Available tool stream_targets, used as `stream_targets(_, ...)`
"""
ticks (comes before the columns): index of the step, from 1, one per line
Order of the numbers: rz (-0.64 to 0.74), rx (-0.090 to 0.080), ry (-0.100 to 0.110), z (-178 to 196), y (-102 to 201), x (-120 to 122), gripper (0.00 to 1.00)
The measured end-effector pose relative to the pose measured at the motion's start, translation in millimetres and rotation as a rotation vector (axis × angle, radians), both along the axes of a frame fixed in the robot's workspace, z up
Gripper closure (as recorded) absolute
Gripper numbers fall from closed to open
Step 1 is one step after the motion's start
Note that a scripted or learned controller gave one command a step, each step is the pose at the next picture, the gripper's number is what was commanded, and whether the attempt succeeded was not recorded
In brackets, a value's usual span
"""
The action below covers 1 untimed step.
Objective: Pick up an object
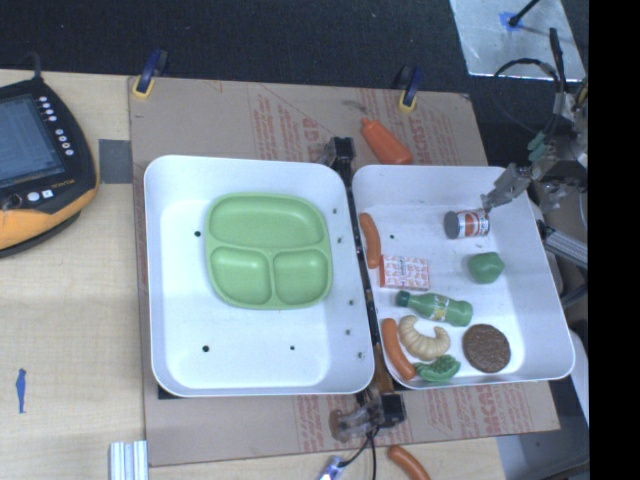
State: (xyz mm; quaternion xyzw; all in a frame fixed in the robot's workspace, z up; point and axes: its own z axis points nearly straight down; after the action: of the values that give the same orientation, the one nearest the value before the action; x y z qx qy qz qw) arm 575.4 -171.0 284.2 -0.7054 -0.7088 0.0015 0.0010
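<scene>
The right bin [530, 230] holds several small items. A small can [466, 224] lies on its side near the back, with a green lump [485, 267] just in front of it. Further forward are a red and white carton [405, 270], a green bottle [435, 308], a croissant [425, 339], a brown round patty [486, 348], a green pepper [438, 370] and two sausages [370, 238] [394, 352]. My gripper [499, 194] reaches in from the right at the bin's back right corner. Its tip is just right of and above the can, and nothing is visibly held.
The left bin [180, 338] holds a green divided plate [270, 250]. An orange carrot [385, 143] lies on the cardboard behind the right bin, and another sausage [410, 460] lies in front. A control pendant [35, 168] sits at far left. Clamps [343, 150] join the bins.
</scene>
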Motion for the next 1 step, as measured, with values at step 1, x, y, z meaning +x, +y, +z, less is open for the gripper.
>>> stream_targets(1, 0.000, 0.000, 0.005, -158.4, -40.8, 36.9, 0.00)
